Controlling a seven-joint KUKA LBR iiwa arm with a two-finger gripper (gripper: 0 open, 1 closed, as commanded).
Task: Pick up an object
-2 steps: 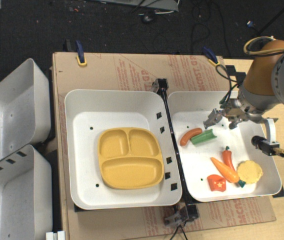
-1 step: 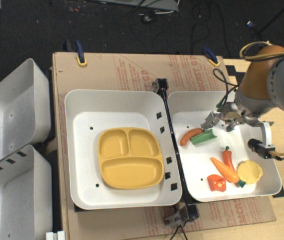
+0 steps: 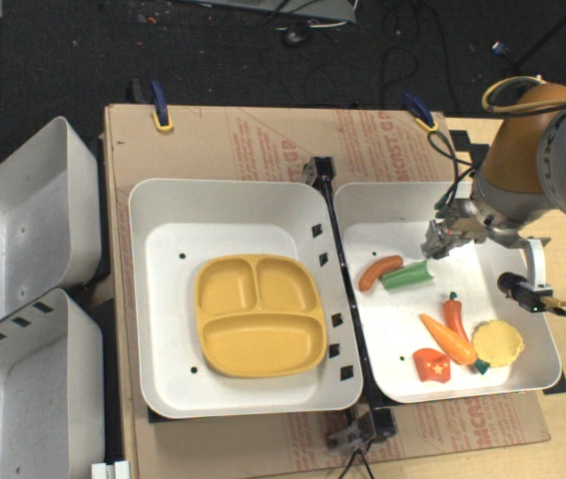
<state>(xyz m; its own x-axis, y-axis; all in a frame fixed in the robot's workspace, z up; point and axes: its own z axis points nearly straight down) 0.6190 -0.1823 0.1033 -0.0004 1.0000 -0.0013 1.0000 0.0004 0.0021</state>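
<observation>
The gripper [image 3: 440, 239] is being positioned low over the right bin [image 3: 392, 200], near its far edge and just beside the green block [image 3: 406, 276], presumably so that a pick can be attempted; its opening cannot be told. The sausage [image 3: 379, 271] is lying against the block, while the carrot [image 3: 448, 337], pepper [image 3: 432, 365] and yellow disc [image 3: 498, 343] are clustered toward the near right corner. The yellow plate [image 3: 261, 315] is being kept apart in the left bin [image 3: 163, 267].

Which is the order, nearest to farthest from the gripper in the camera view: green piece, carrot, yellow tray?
From the gripper:
1. Green piece, just below and left of it in the right bin.
2. Carrot, lower in the same bin.
3. Yellow tray, far left, in the other bin.
</observation>
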